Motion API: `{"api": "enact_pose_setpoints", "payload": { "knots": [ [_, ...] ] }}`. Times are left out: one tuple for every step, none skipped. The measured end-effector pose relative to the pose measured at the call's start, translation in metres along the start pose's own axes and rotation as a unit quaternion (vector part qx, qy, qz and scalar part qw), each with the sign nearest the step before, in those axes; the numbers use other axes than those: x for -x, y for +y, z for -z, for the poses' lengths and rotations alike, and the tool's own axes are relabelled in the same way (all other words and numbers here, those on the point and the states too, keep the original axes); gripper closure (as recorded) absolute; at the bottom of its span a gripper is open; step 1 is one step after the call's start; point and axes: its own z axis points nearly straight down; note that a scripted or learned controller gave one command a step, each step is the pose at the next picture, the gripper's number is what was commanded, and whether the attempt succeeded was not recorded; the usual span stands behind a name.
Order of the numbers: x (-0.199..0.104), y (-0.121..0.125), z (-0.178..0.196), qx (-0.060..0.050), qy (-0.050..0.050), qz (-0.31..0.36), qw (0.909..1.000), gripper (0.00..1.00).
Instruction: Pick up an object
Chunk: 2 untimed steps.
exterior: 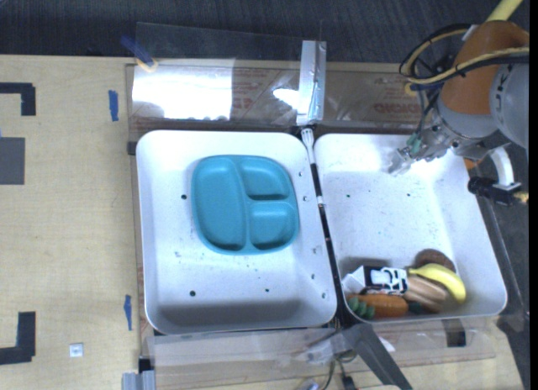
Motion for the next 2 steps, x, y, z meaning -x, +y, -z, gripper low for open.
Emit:
{"api": "enact_pose_setpoints", "payload": {
  "knots": [
    [-0.049,0.019,0.089,0.003,-0.001,-0.056,0.9984,1.0],
    [-0.074,0.024,0.008,-0.004,0.003,0.118,0.993,1.0]
  ]
}}
